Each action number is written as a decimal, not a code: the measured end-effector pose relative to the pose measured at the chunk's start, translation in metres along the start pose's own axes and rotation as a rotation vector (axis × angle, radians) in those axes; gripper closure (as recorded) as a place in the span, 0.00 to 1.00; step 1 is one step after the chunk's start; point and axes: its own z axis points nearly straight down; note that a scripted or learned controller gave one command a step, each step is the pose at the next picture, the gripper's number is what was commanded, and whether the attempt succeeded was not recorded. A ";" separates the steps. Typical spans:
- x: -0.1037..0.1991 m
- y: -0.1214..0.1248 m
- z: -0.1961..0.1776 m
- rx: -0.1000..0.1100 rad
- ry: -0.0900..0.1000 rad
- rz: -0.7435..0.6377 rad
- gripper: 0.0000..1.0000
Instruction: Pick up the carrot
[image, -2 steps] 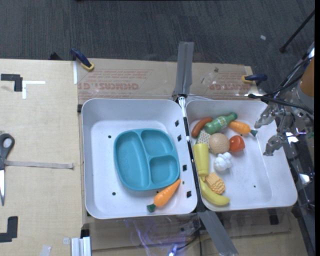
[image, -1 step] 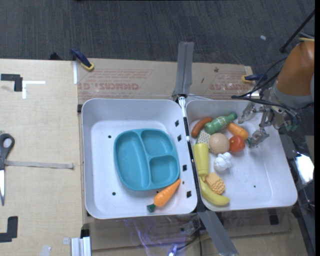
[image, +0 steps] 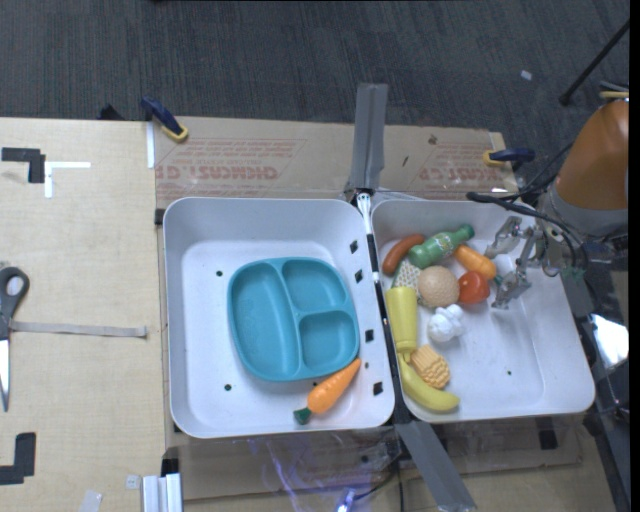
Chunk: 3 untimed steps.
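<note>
You see one carrot (image: 333, 389) in the left bin (image: 190, 330), lying just at the lower right edge of the one teal divided plate (image: 293, 317). In the right bin (image: 540, 370) you can count one green bottle (image: 440, 246), one sausage (image: 402, 251), one tomato (image: 473, 288), one banana (image: 428, 390) and one corn cob (image: 431, 367). The gripper (image: 513, 262) hangs over that right bin, its fingers spread open with nothing between them.

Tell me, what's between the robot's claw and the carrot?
In the camera view, toy food and the bins' divider lie between the gripper and the carrot.
</note>
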 end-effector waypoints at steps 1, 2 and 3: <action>-0.022 0.003 0.000 0.001 -0.002 0.542 0.00; -0.016 0.075 0.001 0.003 0.003 1.057 0.00; -0.017 0.075 -0.009 0.005 -0.001 1.053 1.00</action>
